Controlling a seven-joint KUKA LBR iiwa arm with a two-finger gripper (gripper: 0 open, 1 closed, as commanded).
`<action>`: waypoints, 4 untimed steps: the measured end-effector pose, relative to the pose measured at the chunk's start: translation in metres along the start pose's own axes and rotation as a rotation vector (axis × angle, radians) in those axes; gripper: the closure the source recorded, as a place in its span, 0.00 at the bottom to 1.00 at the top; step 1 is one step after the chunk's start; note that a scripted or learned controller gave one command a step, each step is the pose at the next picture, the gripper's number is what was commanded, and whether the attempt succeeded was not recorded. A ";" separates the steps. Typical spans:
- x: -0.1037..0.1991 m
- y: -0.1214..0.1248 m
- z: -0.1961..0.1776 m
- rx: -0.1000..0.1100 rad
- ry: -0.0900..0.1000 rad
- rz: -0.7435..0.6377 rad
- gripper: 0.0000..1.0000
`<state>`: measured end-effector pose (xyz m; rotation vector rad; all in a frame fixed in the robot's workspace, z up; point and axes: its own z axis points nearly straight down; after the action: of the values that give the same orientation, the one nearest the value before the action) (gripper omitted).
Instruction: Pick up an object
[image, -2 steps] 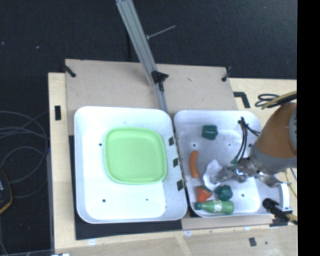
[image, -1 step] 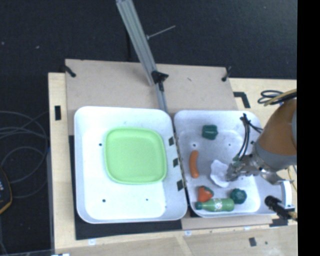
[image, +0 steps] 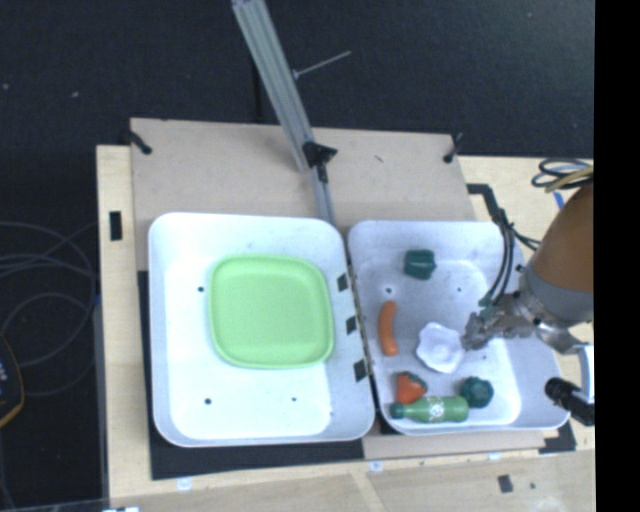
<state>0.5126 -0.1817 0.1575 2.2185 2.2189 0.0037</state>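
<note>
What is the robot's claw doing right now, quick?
Gripper: low in the right bin, beside the white object; open or closed cannot be told.
</note>
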 end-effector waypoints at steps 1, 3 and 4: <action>-0.005 0.001 -0.043 0.000 0.000 0.000 1.00; 0.046 0.023 -0.088 0.003 0.002 -0.004 1.00; 0.087 0.050 -0.095 0.003 0.002 -0.004 1.00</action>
<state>0.5626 -0.0942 0.2526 2.2168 2.2253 0.0021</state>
